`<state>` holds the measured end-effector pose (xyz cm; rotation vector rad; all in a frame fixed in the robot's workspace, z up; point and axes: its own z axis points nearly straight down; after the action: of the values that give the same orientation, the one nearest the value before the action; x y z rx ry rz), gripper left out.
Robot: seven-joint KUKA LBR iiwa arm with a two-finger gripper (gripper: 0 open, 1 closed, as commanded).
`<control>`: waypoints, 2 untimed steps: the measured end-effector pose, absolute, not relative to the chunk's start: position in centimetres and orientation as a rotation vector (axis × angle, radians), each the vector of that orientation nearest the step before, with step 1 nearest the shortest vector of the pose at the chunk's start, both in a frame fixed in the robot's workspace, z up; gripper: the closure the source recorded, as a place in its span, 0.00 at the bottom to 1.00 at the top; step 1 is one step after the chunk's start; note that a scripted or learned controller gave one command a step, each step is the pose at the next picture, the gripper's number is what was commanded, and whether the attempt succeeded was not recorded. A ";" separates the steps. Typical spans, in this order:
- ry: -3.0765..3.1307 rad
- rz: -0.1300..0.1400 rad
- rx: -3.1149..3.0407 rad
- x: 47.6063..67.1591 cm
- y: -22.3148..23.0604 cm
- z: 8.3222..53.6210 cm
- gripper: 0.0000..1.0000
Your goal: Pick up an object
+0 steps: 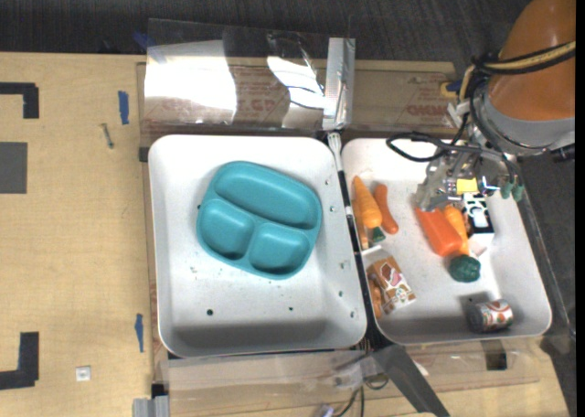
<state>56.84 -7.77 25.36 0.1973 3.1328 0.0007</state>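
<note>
- Camera view looks down on the bench (64,223), which carries two white bins side by side.
- Left bin (178,315) holds a teal divided plate (259,217), lying a little toward its far edge.
- Right bin (535,287) holds the loose objects: two orange carrots (370,208) against its left wall, and a small printed packet (391,283) just nearer than them.
- An orange bottle-shaped object (443,229) lies tilted near the bin's middle, with a dark green round piece (464,268) just beside its near end.
- A small can (489,315) lies on its side by the near right corner.
- The gripper (452,185) hangs over the far part of the right bin, just above the far end of the orange object.
- Whether its fingers are spread or closed, I cannot tell; cables and wrist parts clutter that spot.
</note>
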 end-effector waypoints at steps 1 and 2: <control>3.134 0.002 0.164 48.1 -3.8 23.7 1.00; 2.957 0.001 -1.057 48.0 -8.3 18.5 1.00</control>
<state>48.02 -8.31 18.46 -1.0566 2.9569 0.0013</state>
